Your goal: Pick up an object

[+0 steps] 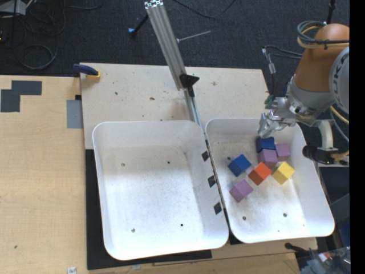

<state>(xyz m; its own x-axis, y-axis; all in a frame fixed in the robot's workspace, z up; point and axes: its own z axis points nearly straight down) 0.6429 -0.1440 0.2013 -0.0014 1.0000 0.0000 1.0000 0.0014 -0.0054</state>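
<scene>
End effector [267, 128] above blocks [263, 165]

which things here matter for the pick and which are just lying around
For the job:
- end effector
- coloured blocks
- right bin

Lying about:
- left bin
- aluminium bar
- blue-and-yellow clamp
- floor cables

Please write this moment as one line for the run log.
task: pick up an object | hand: above dark blue cube, right bin | lifted: nothing seen | cubes: clustered in right bin
</scene>
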